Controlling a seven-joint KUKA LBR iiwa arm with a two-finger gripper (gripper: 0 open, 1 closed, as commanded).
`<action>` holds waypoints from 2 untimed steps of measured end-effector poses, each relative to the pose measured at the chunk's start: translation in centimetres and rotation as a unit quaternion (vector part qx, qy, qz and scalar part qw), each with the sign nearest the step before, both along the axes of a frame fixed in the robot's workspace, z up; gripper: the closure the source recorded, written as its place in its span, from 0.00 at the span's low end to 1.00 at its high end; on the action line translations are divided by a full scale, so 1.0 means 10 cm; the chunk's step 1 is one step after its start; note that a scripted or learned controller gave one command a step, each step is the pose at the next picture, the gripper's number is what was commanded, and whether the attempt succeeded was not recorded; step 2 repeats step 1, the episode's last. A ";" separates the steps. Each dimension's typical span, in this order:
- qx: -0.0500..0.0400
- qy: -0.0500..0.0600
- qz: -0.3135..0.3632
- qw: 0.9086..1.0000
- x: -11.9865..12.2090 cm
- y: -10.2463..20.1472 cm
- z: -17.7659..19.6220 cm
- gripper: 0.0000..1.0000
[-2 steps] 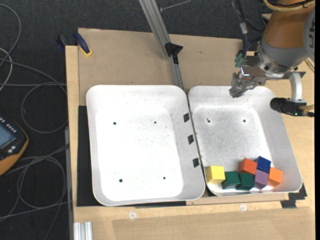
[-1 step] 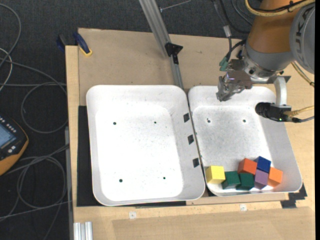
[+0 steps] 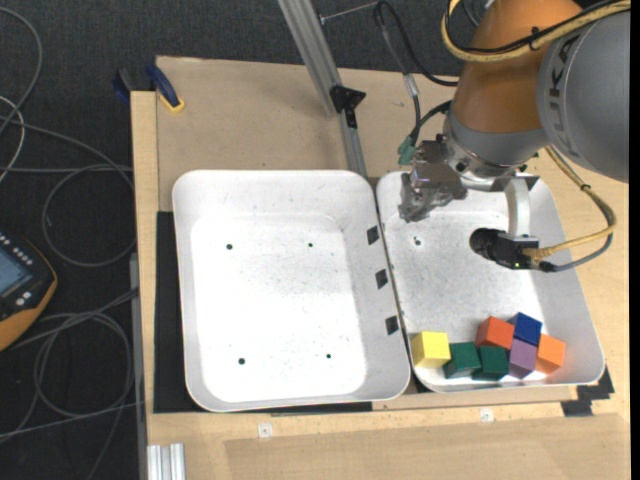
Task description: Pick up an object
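grey two-finger gripper [image 3: 415,208] over far end of right shallow white plastic bin [image 3: 450,268], nothing between fingers, spread or pressed: cannot tell | small coloured cubes [image 3: 490,348] (yellow, green, orange, blue, purple) clustered at bin's near edge, well apart from gripper | left white bin [image 3: 275,288] beside it

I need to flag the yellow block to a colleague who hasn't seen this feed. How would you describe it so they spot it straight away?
Find the right-hand white bin, the one the arm reaches over, and look along its near edge, where coloured blocks huddle. The yellow block sits at the left end of that cluster, nearest the divide between the bins. It is the only yellow one, beside a green block.
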State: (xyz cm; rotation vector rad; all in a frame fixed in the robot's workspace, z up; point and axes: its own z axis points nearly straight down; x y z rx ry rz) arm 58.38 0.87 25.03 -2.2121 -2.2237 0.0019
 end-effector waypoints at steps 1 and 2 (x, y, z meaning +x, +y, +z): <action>0.000 -0.001 0.001 1.000 -0.19 0.50 0.07 1.00; 0.000 -0.001 0.001 1.000 -0.19 0.50 0.07 1.00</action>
